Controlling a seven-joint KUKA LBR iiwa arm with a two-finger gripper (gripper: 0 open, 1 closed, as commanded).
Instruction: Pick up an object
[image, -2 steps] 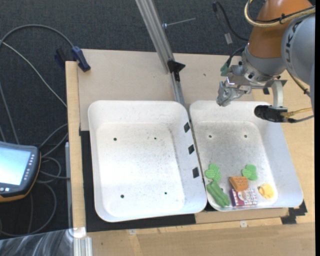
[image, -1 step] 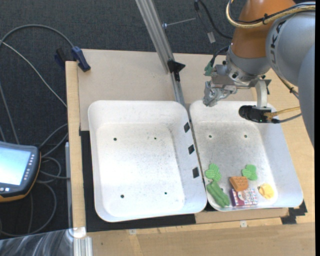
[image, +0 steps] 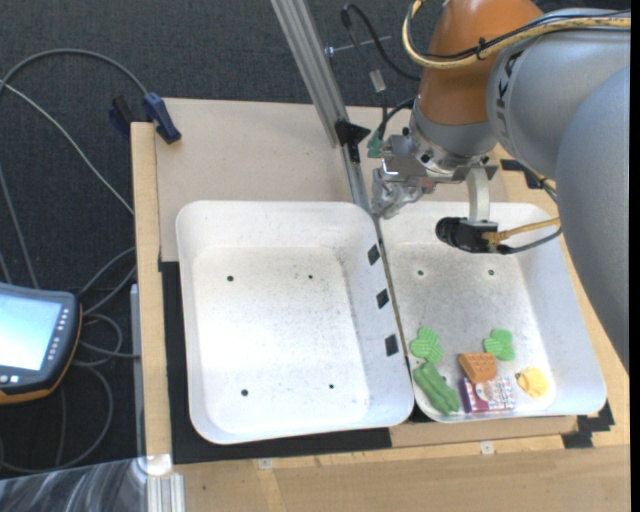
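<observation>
Dark carpet round wooden counter (image: 250, 150); two white bins side by side. Left bin (image: 280, 320) bare, open room. Right bin (image: 560, 330): small objects bunched at near edge — green pieces (image: 428, 346), orange block (image: 477, 366), yellow piece (image: 534, 382), possibly printed packet (image: 488, 394). Gripper (image: 388, 200) over far end of divide, well apart from them; finger state unclear.

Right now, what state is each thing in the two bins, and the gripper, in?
gripper: above the right bin's far left corner, holding nothing visible.
right bin: holds all the small objects, clustered at its near edge.
green pieces: lying flat, untouched.
orange block: resting on the bin floor.
yellow piece: resting near the corner.
</observation>
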